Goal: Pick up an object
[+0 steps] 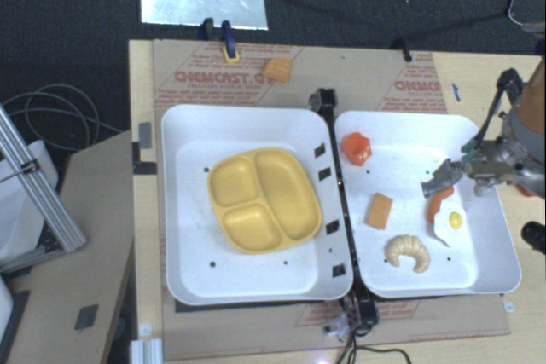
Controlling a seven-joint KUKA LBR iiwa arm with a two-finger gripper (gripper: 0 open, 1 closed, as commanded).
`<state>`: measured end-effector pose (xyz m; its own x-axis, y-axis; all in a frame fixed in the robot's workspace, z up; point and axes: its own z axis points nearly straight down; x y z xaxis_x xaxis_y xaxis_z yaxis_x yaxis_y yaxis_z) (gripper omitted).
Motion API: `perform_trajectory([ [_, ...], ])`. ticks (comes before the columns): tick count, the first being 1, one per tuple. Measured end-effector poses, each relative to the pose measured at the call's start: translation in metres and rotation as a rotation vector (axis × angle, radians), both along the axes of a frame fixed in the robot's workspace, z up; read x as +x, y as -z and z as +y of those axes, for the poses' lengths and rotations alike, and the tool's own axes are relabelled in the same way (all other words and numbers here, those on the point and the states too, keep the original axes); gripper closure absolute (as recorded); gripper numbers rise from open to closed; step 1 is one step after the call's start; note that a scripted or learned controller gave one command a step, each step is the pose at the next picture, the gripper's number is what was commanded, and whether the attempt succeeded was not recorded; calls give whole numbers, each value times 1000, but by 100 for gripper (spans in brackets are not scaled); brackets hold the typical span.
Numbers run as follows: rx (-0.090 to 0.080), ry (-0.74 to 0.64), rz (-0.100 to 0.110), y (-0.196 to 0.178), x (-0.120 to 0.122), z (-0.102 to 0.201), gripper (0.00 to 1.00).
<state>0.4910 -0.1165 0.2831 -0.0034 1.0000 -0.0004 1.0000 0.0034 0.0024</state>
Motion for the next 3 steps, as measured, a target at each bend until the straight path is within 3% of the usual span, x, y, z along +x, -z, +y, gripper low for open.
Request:
perform_trajectory([
  [1,3,2,11,120,-6,8,0],
  [2,0,-2,0,203,37,12,0],
  [3,-3,-3,-8,197,123,-7,0],
])
